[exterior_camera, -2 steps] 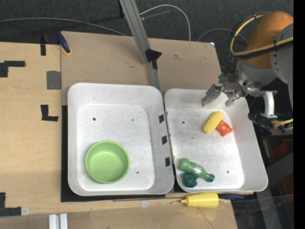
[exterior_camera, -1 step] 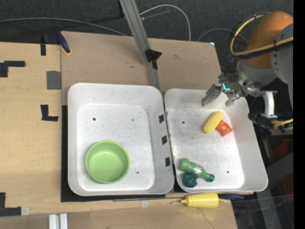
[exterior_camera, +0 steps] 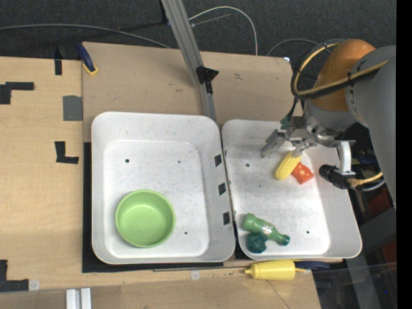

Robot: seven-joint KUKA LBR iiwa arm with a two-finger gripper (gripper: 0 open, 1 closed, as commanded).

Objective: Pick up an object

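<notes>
While the gripper point(exterior_camera: 288, 145) hangs over the far end of the right bin point(exterior_camera: 257, 172), its fingers look spread fairly wide with nothing between them. Just below sits a yellow corn point(exterior_camera: 286, 167), touching a small red block point(exterior_camera: 302, 174) on its right. I'd guess the corn is light, stiff plastic, a bit slick and rounded, so it may roll or squirt out; pinching across its middle seems the safest bet. The red block crowding it could get in a finger's way. A green bottle point(exterior_camera: 264, 228) lies near the bin's front edge, a yellow bottle point(exterior_camera: 273, 270) rests outside on the bench, and a green bowl point(exterior_camera: 145, 218) sits in the left bin point(exterior_camera: 154, 127).
</notes>
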